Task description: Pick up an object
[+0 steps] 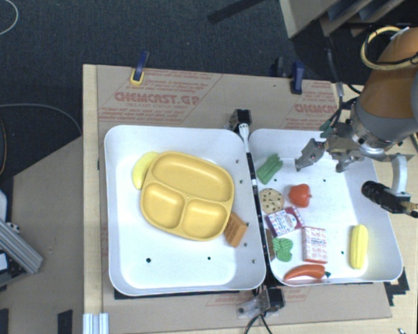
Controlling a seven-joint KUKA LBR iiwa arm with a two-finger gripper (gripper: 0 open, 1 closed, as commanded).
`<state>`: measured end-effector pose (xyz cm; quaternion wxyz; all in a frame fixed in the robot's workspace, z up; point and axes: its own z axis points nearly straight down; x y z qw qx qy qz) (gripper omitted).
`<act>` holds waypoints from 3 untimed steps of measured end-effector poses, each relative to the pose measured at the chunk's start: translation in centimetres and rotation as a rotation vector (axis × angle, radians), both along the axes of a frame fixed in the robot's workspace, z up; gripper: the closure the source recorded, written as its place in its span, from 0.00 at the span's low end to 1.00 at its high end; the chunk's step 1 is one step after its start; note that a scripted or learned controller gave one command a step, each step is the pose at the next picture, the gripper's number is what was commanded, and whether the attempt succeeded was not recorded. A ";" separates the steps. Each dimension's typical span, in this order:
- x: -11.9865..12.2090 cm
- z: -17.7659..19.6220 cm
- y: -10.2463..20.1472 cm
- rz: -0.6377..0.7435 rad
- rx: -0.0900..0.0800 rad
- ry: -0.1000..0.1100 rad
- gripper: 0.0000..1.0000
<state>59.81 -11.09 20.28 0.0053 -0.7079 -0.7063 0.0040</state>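
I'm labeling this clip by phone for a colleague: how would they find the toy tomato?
Look in the right-hand white bin, among the play food along its left side. The toy tomato sits just right of the round cookie and below the green pepper. It is the only small, round, red piece there.

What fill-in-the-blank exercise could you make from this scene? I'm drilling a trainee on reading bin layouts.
1. The yellow divided tray lies in the ____ bin.
2. The corn cob is coloured ____.
3. The tomato lies in the ____ bin, below the gripper.
4. The hot dog lies near that bin's ____ rim.

Missing words: left; yellow; right; front
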 end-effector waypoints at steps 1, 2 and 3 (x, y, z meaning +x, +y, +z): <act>0.3 0.8 0.0 0.003 -0.002 -0.014 0.00; 1.1 -4.5 0.6 0.004 0.000 -0.007 0.00; 0.8 -10.9 0.7 0.002 0.000 -0.006 0.00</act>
